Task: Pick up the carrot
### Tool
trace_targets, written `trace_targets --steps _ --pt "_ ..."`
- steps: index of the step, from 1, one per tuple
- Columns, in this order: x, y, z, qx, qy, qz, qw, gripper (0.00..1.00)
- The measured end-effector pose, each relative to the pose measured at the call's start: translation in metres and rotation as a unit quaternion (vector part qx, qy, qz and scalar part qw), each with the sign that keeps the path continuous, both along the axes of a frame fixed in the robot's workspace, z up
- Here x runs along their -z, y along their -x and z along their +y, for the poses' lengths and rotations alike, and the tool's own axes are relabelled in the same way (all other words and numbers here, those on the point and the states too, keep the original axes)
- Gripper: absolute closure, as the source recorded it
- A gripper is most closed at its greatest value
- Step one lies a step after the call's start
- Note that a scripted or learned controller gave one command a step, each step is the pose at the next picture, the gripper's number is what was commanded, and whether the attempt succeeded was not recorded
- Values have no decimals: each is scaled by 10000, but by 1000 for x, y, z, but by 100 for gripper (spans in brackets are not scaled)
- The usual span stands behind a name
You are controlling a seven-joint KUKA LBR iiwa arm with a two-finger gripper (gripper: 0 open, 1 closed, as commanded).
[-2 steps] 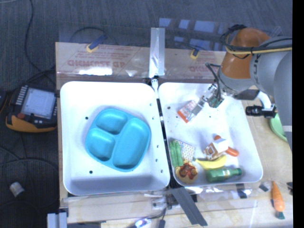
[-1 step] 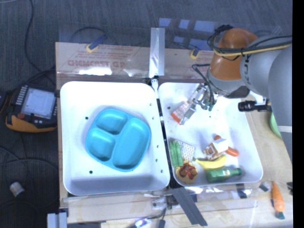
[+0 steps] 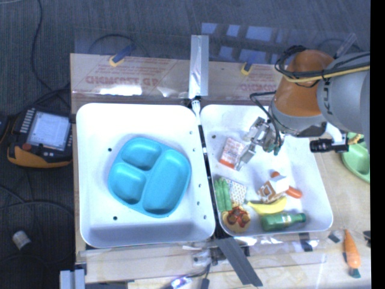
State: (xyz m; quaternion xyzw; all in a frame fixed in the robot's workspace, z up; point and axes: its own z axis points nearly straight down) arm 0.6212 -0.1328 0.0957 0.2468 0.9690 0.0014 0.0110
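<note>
My tool (image 3: 260, 138) hangs over the upper part of the right bin (image 3: 313, 161), fingers spread, pinching nothing. Small orange-and-white packet (image 3: 231, 151) lies just left of it in that bin. Carrot (image 3: 294, 192) sits lower in the right bin, touching a little toy house (image 3: 272, 189), above the banana (image 3: 269, 206) and green bottle (image 3: 283, 221). Blue divided tray (image 3: 150, 176) is in the left bin (image 3: 96, 125).

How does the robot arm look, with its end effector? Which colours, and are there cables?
The arm is grey, with a rounded orange band above the wrist. Thin black and yellow cables run over the band. The end effector is small, of grey metal.
</note>
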Motion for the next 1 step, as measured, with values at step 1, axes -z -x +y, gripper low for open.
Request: trace_targets --steps 1 --pt "6 -14 -41 -528 13 50 9986 0"
